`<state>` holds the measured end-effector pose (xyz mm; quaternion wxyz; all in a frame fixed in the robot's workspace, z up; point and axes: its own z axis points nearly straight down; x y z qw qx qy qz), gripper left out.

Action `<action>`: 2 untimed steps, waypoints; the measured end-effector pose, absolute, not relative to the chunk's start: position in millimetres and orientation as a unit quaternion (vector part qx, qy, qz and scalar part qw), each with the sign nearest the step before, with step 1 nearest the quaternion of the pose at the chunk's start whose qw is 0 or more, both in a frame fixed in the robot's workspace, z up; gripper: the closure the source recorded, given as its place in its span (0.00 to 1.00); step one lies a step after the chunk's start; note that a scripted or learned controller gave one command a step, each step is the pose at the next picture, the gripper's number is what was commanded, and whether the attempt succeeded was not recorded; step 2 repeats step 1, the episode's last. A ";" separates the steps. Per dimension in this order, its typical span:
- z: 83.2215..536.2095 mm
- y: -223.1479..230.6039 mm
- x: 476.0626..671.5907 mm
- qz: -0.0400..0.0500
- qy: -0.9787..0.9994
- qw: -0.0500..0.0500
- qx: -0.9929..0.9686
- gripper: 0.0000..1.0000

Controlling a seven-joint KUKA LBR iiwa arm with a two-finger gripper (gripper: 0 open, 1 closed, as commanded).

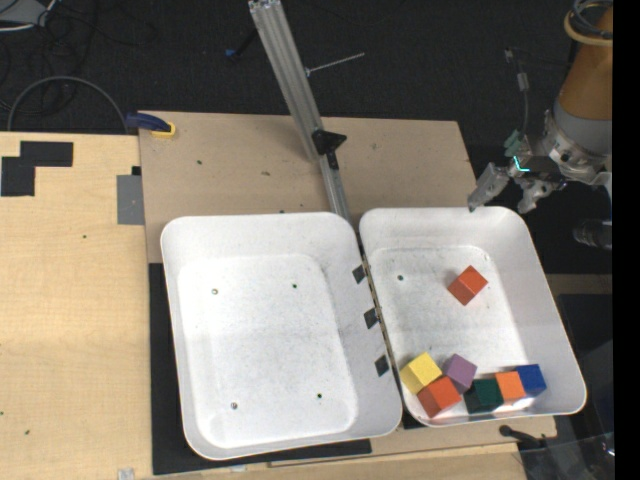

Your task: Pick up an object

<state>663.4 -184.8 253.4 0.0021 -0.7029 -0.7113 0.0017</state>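
My gripper [507, 190] hangs above the far right corner of the right bin [545, 268], its two grey fingers spread apart with nothing between them. A red-orange cube [467, 285] lies alone in the middle of that bin, below and left of the gripper. Several cubes cluster at the bin's near edge: a yellow cube [422, 370], a purple cube [460, 370], a red cube [438, 396], a dark green cube [484, 395], an orange cube [511, 384] and a blue cube [532, 378].
The left bin [180, 268] sits beside the right one, joined by black clips [370, 317]. A slanted aluminium rail [297, 88] rises behind the bins. The wooden bench top [60, 298] extends to the left.
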 end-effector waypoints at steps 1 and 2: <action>253.4 -184.7 663.4 0.002 -0.712 0.002 -0.703 0.00; 253.4 -184.7 663.4 0.002 -0.712 0.002 -0.703 0.00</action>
